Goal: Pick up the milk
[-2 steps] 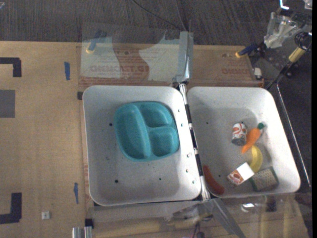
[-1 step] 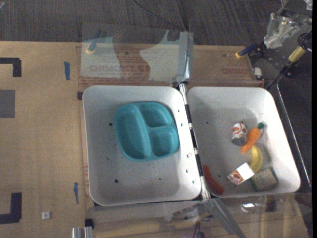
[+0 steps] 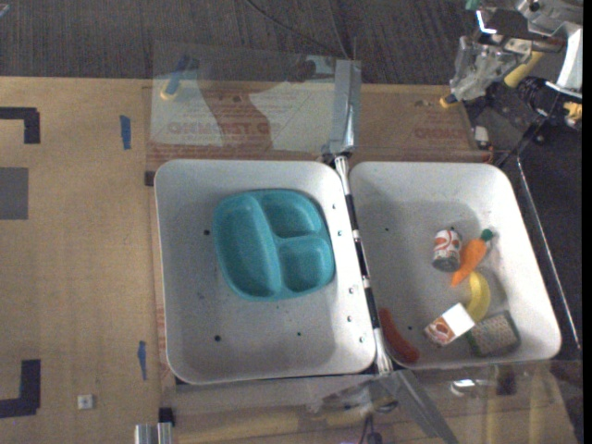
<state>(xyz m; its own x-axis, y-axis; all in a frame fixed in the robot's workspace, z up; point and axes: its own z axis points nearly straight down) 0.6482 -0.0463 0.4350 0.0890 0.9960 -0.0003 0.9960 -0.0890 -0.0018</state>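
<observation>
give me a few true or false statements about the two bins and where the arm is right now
1. The teal divided plate lies in the left bin. True.
2. The milk carton lies in the left bin. False: it lies in the right bin, near its front edge.
3. The gripper is down inside the right bin. False: it is above the bench beyond the bins' far edge.
4. The carrot lies next to the banana. True.
5. The plate carries a red chili. False: the red chili lies in the right bin, by the divider.
</observation>
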